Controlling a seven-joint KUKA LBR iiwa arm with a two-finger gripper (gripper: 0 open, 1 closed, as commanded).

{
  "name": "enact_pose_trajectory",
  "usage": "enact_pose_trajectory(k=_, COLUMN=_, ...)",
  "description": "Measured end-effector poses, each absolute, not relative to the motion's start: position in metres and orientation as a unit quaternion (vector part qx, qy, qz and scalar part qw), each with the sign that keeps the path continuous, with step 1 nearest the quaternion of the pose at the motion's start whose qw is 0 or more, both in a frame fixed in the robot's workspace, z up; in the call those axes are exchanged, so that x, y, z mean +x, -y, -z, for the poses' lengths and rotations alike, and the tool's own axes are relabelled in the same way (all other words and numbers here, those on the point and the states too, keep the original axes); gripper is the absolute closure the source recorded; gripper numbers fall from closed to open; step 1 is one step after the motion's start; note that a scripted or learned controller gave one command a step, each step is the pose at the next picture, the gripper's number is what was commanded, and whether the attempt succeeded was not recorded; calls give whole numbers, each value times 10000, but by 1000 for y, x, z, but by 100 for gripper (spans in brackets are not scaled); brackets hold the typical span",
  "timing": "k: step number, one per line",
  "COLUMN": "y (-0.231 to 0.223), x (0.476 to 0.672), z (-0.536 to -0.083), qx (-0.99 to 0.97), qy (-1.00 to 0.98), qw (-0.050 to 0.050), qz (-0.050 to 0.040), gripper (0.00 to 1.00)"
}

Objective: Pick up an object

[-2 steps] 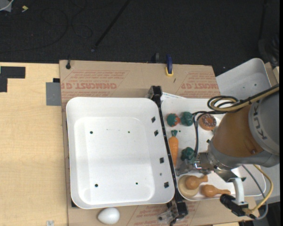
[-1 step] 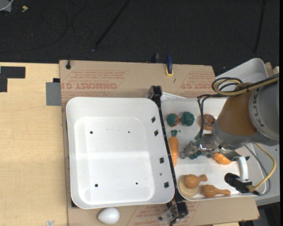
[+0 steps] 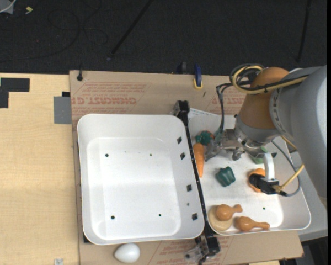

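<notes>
My gripper [image 3: 224, 152] hangs over the upper middle of the right bin [image 3: 287, 217], its fingers spread with nothing between them. Just below it lies a dark green pepper [image 3: 225, 176]. An orange carrot [image 3: 199, 159] lies along the bin's left wall, left of the gripper. A teal-green item [image 3: 204, 138] sits beside the carrot's top end. Two tan gourd-shaped pieces [image 3: 225, 211] [image 3: 251, 223] rest near the bin's front edge. An orange item [image 3: 256, 179] lies to the right, partly hidden by the wrist hardware.
The left bin [image 3: 88, 148] stands beside the right one, with a black divider [image 3: 190, 159] running between them. A white egg [image 3: 127, 253] lies on the cardboard in front of the left bin. The grey arm [image 3: 303, 120] covers the right bin's far right corner.
</notes>
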State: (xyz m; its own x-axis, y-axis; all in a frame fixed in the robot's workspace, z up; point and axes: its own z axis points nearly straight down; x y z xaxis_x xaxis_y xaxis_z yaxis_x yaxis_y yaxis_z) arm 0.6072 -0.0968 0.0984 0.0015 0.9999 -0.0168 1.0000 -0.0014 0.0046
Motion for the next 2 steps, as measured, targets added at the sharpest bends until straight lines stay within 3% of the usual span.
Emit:
enact_pose_trajectory(k=1, y=96, x=642, z=-89, qx=7097, qy=-7044, qw=54, qz=95, gripper=0)
enact_pose_trajectory(k=2, y=155, x=643, z=-109, qx=7083, qy=-7059, qw=2, qz=16, gripper=0)
